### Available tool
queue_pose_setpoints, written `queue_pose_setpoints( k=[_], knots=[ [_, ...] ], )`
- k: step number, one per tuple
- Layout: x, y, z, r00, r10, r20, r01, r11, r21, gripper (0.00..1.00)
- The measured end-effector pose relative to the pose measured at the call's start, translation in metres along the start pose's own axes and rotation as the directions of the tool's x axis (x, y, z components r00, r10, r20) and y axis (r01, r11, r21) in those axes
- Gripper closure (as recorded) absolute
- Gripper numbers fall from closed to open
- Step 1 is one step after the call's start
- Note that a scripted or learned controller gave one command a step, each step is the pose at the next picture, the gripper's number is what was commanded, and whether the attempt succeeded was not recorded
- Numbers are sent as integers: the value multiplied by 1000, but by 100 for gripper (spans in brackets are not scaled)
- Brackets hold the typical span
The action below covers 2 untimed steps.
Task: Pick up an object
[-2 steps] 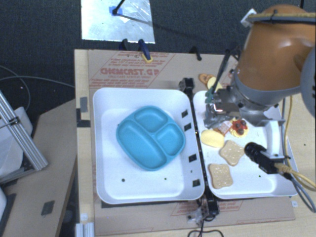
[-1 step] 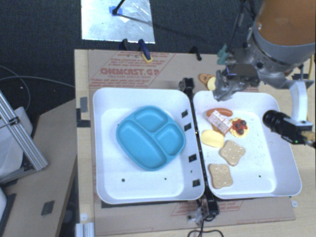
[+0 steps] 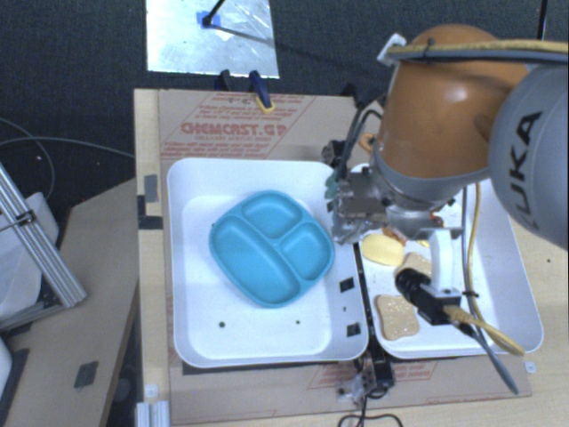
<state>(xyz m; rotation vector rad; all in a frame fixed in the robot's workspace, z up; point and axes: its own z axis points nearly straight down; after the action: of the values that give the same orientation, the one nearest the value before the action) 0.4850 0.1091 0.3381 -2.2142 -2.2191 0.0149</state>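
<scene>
My gripper (image 3: 348, 228) hangs low over the divider between the two bins, at the left edge of the right bin (image 3: 524, 323). Just right of it lies a pale yellow rounded piece (image 3: 384, 250). A tan, toast-like slice (image 3: 397, 318) rests nearer the front of that bin, and another small tan piece (image 3: 416, 262) lies beside the yellow one. The arm's big orange and grey body covers the rest of the right bin. I see nothing held by the gripper.
A blue divided plate (image 3: 271, 247) lies flat in the middle of the left bin (image 3: 191, 327). Cardboard backs the bins, and a shiny sheet (image 3: 212, 25) lies beyond. A metal frame (image 3: 31, 247) stands at the far left.
</scene>
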Motion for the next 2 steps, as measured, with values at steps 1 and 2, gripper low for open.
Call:
queue_pose_setpoints(
  k=[1,2],
  knots=[
    [-75,1,-114,1000,7,-2,-7,1000,-28,100],
    [-60,0,12,1000,1,-1,-1,1000,-1,100]
  ],
)
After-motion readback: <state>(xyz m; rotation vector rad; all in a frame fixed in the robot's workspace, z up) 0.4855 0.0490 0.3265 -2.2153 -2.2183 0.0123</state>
